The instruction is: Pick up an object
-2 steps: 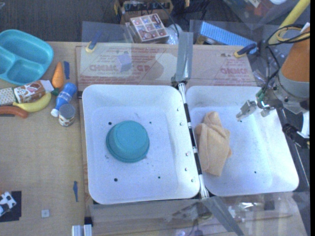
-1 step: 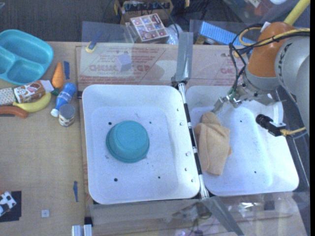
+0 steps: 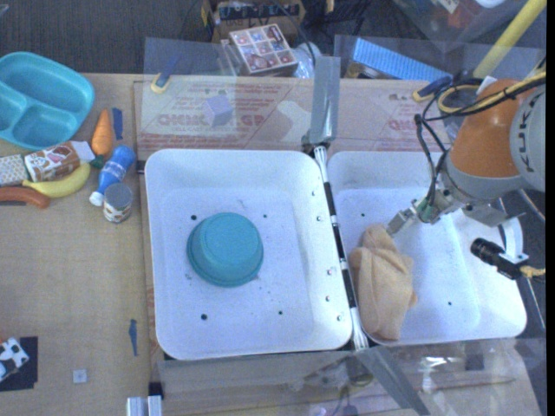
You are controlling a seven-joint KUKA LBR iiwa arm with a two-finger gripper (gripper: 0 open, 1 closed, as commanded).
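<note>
A teal upturned bowl [image 3: 225, 248] sits in the middle of the left bin [image 3: 173, 180]. A crumpled tan cloth [image 3: 383, 280] lies along the left side of the right bin [image 3: 486, 310]. My gripper [image 3: 406, 220] hangs over the right bin, just above and to the right of the cloth's top end, reaching down-left from the grey wrist and orange band [image 3: 486, 146]. Nothing shows between its fingers, and their spacing is too small to read.
On the bench left of the bins lie a blue divided plate [image 3: 39, 102], a toy carrot [image 3: 103, 133], a banana [image 3: 56, 185], a small blue bottle [image 3: 113, 172] and a can [image 3: 117, 203]. Boxes and clutter stand behind the bins.
</note>
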